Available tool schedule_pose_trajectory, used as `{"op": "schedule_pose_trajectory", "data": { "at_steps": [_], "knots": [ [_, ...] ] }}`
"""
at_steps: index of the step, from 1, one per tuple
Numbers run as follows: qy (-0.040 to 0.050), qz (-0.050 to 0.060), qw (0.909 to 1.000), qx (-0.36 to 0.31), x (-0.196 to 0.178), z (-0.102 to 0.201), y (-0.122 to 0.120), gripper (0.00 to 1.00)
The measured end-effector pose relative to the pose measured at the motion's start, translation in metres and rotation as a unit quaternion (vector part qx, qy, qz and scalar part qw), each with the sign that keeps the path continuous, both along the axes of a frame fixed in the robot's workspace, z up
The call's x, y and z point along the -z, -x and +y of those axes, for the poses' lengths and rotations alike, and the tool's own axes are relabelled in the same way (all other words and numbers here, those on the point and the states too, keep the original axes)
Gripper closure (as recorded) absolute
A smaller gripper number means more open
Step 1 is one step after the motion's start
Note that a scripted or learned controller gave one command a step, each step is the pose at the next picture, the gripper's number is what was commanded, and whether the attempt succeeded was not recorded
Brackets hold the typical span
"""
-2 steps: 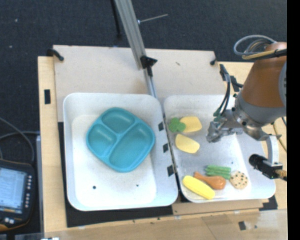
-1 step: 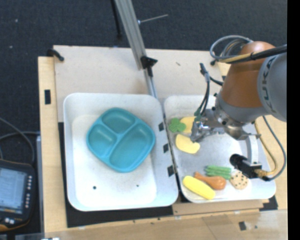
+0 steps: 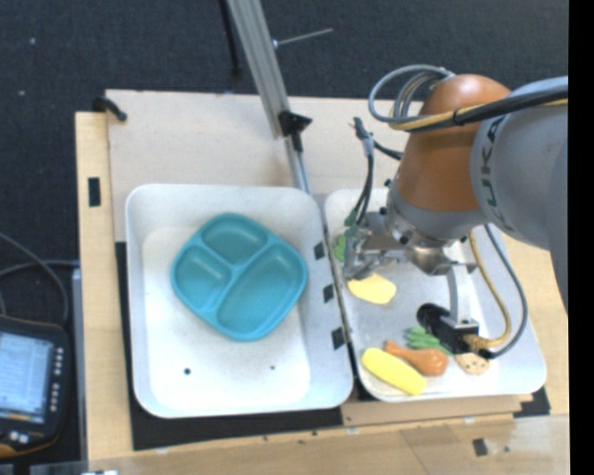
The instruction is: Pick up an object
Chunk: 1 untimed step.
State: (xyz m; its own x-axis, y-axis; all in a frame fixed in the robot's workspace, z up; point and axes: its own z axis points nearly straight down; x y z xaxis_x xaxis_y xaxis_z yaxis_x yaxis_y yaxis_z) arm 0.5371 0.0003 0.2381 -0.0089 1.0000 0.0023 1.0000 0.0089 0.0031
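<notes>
My gripper (image 3: 362, 258) hangs low over the left part of the right bin (image 3: 520, 359), just above a pale yellow piece (image 3: 373, 290). A small green thing (image 3: 342, 246) shows at the gripper's left side, against the bin wall; I cannot tell whether it is held. Near the bin's front lie a yellow banana-like piece (image 3: 392, 371), an orange carrot (image 3: 422, 358) with a green top (image 3: 426, 339), and a small brown piece (image 3: 472, 363).
A blue divided plate (image 3: 240, 275) lies in the left bin (image 3: 158, 364). A slanted metal rail (image 3: 267, 67) runs from the top down to the gap between the bins. The grey arm with its orange band (image 3: 445, 156) covers the right bin's back half.
</notes>
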Motion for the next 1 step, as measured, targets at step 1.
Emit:
{"op": "schedule_pose_trajectory", "data": {
  "at_steps": [1],
  "knots": [
    [0.0000,0.001,1.0000,0.000,-0.0055,0.0613,-0.0066,1.00]
  ]
}}
